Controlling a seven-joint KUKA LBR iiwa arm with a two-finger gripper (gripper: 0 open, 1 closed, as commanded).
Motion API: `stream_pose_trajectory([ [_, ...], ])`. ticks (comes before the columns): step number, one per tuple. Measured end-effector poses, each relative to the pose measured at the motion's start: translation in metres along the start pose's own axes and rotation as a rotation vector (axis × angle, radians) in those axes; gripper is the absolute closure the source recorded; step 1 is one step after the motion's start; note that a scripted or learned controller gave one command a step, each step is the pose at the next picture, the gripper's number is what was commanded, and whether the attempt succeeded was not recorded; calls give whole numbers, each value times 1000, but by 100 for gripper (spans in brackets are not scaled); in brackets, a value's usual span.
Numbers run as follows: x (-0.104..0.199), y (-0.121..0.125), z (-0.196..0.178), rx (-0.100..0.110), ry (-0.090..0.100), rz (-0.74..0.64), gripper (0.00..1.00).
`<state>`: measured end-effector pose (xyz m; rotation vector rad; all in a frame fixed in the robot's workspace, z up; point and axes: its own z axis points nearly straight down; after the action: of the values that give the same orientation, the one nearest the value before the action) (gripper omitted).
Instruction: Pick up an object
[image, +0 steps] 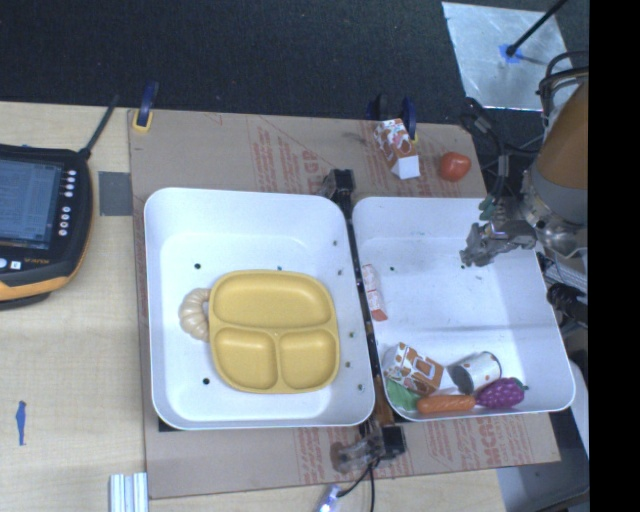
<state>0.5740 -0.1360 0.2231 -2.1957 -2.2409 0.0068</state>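
arm (562, 150): cut off by the right edge
gripper (478, 250): too small and dark to read
pumpkin-like toy (194, 312): partly hidden under the yellow divided plate (272, 330)
green item (400, 397): mostly covered by the small carton (412, 369)
tablet (35, 220): cropped at left edge

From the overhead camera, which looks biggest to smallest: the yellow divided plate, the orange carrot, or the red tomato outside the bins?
1. yellow divided plate, by far
2. carrot
3. tomato, though it lies farther from the camera, so this is unsure
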Motion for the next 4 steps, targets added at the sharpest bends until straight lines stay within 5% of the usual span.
stream_pose_trajectory([
  [4, -2, 1, -41, 1, -3, -22, 100],
])
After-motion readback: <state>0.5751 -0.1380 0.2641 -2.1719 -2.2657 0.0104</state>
